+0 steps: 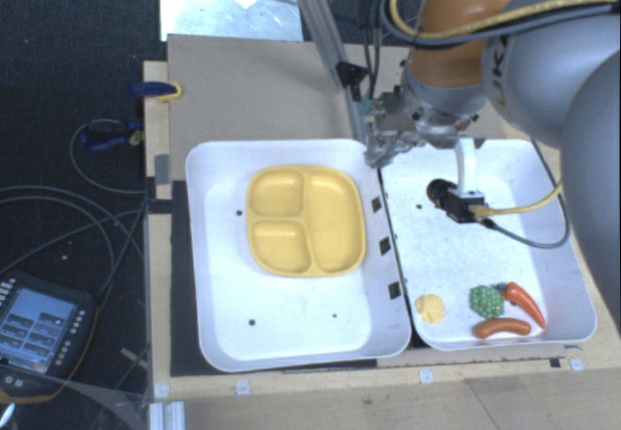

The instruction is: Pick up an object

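My gripper hangs under the orange-banded wrist, over the far left corner of the right bin, close to the wall between the bins. Nothing shows in its grasp. At the right bin's near end lie a small yellow lump, a bumpy green toy, an orange-red carrot and a reddish sausage. All of these lie well toward the near edge from the gripper. A yellow divided plate rests in the left bin.
A black part with a yellow cable hangs from the arm over the right bin's middle. A slanted metal pole crosses behind the bins. Cables and a handheld controller lie off the bench at left.
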Tool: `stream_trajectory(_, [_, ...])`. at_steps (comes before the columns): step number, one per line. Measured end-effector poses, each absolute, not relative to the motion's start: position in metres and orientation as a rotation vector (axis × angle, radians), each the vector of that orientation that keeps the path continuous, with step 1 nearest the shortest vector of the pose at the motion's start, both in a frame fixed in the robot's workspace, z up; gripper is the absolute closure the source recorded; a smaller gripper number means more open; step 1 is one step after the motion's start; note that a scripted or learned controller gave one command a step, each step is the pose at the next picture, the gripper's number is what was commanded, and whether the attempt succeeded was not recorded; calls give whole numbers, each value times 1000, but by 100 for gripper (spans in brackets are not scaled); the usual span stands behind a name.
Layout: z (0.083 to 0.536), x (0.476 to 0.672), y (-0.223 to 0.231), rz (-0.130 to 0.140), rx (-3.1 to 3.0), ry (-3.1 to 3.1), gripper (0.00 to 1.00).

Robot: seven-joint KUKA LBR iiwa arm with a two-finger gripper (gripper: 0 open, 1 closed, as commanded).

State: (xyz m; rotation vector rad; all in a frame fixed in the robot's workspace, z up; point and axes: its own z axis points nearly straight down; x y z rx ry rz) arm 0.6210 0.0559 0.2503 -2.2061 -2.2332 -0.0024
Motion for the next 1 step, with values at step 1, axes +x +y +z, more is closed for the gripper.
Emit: stream_trajectory(1, [251,606,99,-2,-2208,-2232,100])
